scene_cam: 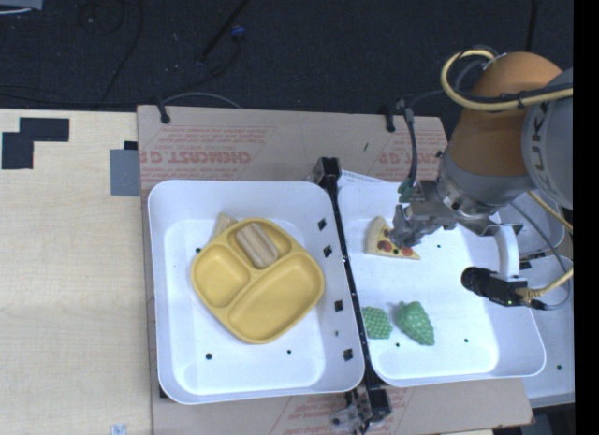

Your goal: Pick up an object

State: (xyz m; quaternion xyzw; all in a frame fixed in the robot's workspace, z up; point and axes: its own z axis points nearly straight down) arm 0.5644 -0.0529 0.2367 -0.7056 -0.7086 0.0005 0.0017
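In the right bin [524, 368], seen from the camera above the surface, we find the gripper [404, 235] lowered against the right edge of a toy pizza slice [387, 239], its likely target. We cannot tell how far the gripper is open, nor whether it has hold of the slice. Two green pieces [401, 322] lie near the front, apart from it. The left bin [178, 368] carries a yellow divided plate [258, 282] with a tan item [255, 243] resting in one compartment.
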